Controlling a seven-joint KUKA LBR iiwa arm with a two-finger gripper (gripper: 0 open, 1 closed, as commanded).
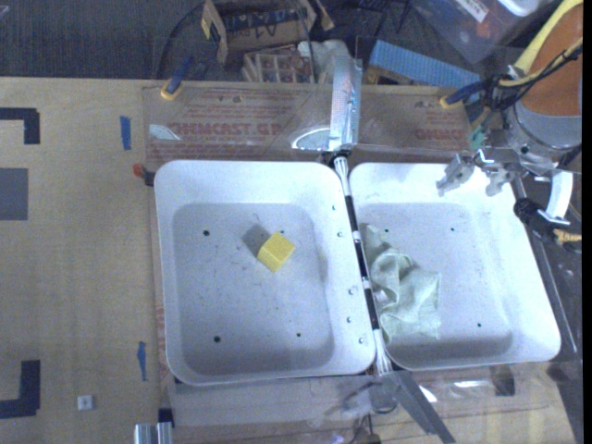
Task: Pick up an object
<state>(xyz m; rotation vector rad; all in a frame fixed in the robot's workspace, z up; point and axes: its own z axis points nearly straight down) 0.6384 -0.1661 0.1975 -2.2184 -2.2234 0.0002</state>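
Camera view: nothing lifted yet, yellow block [276,251] lying in left bin [176,202], pale cloth [402,289] crumpled in right bin [527,313], gripper [474,169] above right bin's far edge, opening impossible to tell.

The arm [555,81] is cut off by the right and top edges, only its wrist end showing. The gripper [474,172] is small and blurred against the right bin's rim [407,170]. The pale cloth [400,289] is too crumpled to identify.
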